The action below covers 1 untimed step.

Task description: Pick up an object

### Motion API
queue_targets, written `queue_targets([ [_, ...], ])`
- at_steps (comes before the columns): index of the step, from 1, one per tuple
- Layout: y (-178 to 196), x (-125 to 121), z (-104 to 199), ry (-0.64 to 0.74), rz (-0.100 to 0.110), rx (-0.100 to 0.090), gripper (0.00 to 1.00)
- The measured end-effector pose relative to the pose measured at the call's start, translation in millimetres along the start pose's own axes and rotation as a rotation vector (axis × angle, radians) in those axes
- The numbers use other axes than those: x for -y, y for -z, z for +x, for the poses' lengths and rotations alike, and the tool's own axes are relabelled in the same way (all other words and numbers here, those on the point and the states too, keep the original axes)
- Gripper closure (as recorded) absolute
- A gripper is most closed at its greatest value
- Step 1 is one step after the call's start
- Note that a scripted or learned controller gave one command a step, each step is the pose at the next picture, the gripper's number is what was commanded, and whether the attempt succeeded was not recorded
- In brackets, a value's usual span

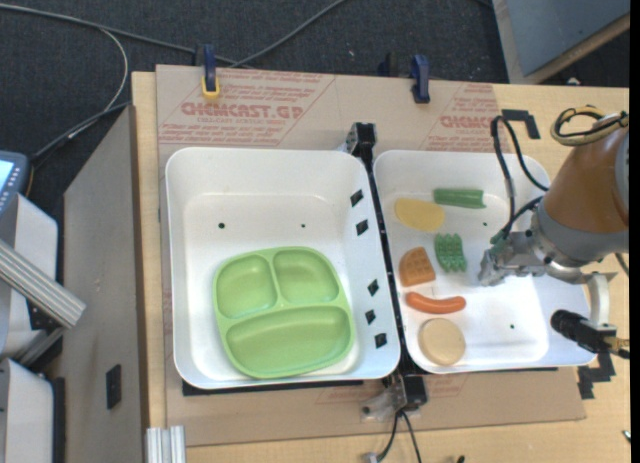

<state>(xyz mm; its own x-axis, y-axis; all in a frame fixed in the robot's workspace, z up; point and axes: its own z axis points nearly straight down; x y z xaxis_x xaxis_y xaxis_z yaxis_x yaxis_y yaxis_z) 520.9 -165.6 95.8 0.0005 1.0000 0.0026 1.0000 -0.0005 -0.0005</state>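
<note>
The right bin (520,336) holds several toy foods: a green cucumber-like piece (459,196), a yellow piece (419,214), a green ridged piece (450,251), an orange-brown piece (417,268), a red sausage (436,302) and a tan round piece (441,341). My gripper (492,269) is low in the right bin, just right of the green ridged piece, with the arm's orange band behind it. Nothing shows between its fingers, and their spread is hidden.
The left bin (190,251) holds a green divided plate (284,311). Black clips line the divider (372,241) between the bins. Cables run over the right bin's far rim. Bare white floor lies at the right bin's front right.
</note>
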Motion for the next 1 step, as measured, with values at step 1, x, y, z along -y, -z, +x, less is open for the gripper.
queue_targets([
  [1,62.0,-6.8,4.5,0.003,-0.007,0.004,1.0],
])
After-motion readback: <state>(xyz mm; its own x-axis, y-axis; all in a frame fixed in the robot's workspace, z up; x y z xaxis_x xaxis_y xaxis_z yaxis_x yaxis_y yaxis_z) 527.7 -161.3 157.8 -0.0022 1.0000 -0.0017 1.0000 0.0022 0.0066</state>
